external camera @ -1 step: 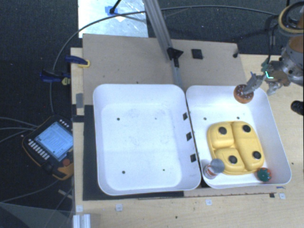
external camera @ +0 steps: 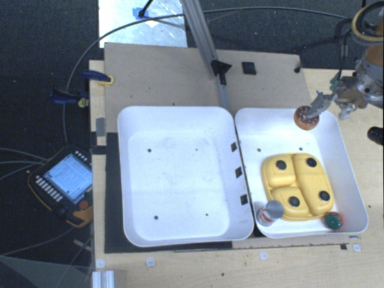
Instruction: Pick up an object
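Note:
My gripper (external camera: 329,111) hangs over the far right corner of the right bin (external camera: 350,161), open, with nothing between its fingers. One finger (external camera: 320,104) points down-left, and its tip is right beside a small round orange-brown object (external camera: 306,119) at the bin's far wall; I cannot tell whether they touch. A yellow four-lobed piece with black dots (external camera: 298,186) lies in the middle of the right bin. A small grey-capped object (external camera: 269,212) sits at its near left corner. A green and red ball (external camera: 333,221) rests at its near right corner.
The left bin (external camera: 129,161) stands next to the right one, joined along a divider with black clips (external camera: 238,171). A slanted grey pole (external camera: 201,29) rises at the back. A teach pendant (external camera: 63,182) lies off the bench to the left.

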